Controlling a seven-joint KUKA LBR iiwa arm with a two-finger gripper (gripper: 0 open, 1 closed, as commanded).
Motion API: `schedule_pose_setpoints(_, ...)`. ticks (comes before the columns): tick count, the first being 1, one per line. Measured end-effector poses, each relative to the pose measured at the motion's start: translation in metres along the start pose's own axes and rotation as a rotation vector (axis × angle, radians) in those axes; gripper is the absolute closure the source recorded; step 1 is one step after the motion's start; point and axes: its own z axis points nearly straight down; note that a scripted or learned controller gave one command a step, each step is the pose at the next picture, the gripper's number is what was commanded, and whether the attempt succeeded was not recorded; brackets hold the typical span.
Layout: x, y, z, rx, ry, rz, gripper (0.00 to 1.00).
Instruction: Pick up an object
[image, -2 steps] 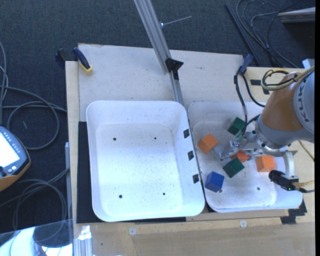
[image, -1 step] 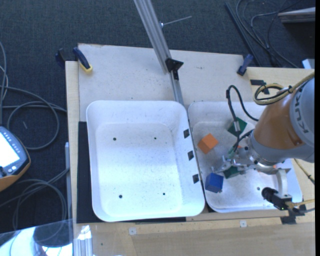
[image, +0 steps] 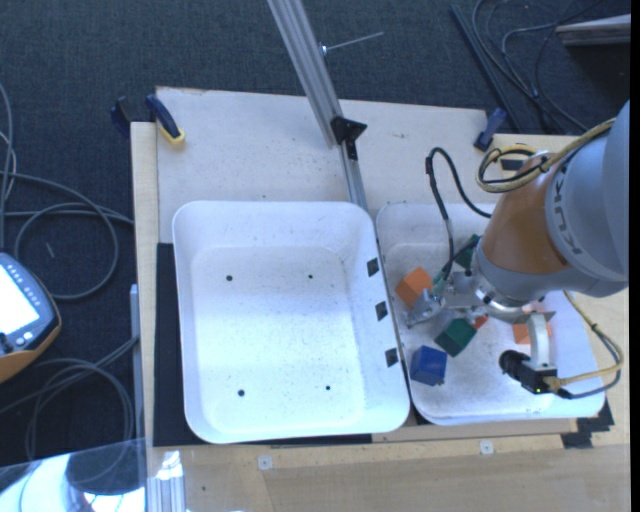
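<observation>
Several small blocks are gathered in the right bin (image: 560, 395), and any of them would serve as the object to be picked up. An orange block (image: 412, 285) lies nearest the wall shared with the left bin (image: 270, 320), a dark green block (image: 458, 336) sits a little lower and right of it, and a blue block (image: 429, 365) rests below both, well clear of the others. A further orange piece (image: 521, 333) is partly hidden under the wrist.

The tool (image: 432, 303) is seen low in the right bin, between the orange block and the dark green block, close to both. Whether it is apart or together cannot be told, since its metal parts are blurred against the blocks, and nothing can be confirmed as held.

For the step to be done well, one block should be singled out; the dark green one, just beside the tool, is judged the likeliest target. The tool should be centred over it so that the neighbouring orange block is not nudged away. A loose cable (image: 440, 195) trails across the bin's upper edge and should be kept clear. A lift should be judged successful only if the block is seen to rise with the tool above the tabletop (image: 260, 150).
</observation>
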Motion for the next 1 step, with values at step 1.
schedule_pose_setpoints(1,-0.0205,0.0192,-0.0001,0.001,-0.001,0.004,0.0)
